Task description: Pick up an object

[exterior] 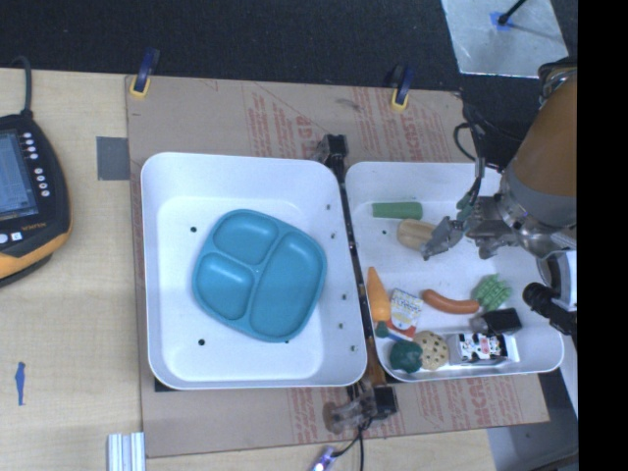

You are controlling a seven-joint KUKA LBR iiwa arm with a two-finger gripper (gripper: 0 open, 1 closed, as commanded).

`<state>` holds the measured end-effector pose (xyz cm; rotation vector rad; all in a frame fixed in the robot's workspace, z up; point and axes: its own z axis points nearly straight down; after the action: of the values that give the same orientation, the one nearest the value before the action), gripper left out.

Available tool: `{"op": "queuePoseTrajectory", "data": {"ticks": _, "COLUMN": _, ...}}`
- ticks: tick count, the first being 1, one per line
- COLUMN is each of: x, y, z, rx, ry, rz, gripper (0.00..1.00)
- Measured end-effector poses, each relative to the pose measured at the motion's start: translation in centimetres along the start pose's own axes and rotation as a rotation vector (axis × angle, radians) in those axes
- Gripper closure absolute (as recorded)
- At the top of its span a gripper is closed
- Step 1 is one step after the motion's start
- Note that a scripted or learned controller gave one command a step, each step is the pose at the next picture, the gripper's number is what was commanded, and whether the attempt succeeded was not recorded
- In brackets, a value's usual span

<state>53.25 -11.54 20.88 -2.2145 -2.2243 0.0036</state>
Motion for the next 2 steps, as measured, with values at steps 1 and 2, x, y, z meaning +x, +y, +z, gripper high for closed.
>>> {"op": "queuePoseTrajectory", "data": {"ticks": 1, "x": -2.2, "y": 11.8, "z": 7.6, "rx": 0.001, "ry": 0.000, "rz": 0.000, "gripper": 0.00}}
{"op": "queuePoseTrajectory", "data": {"ticks": 2, "x": -3.1, "y": 3.9, "z": 11.8, "rx": 0.003, "ry": -0.001, "rz": -0.001, "gripper": 0.00}}
